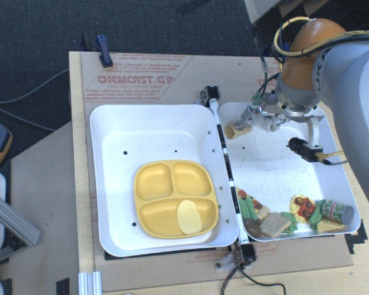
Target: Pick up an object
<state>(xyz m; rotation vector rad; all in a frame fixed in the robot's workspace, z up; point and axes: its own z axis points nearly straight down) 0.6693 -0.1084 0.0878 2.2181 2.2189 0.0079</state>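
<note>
My gripper (262, 117) hangs low over the far left corner of the right bin (283, 165), under the orange band of the arm. A small tan piece (237, 129) lies right beside its left tip, close to the divider between the bins; I cannot make out whether it is touching or held. Along the right bin's front edge lies a heap of toy food: a green piece (249, 208), a grey-brown slab (272, 224), a red and yellow piece (303, 206) and a green can-like item (335, 212).
The left bin (120, 140) holds a yellow divided plate (160, 183) with a pale round disc (189, 217) in its front compartment. A black connector with a cable (304, 149) hangs off the arm over the right bin. A blue clip (103, 50) sits at the board's far left corner.
</note>
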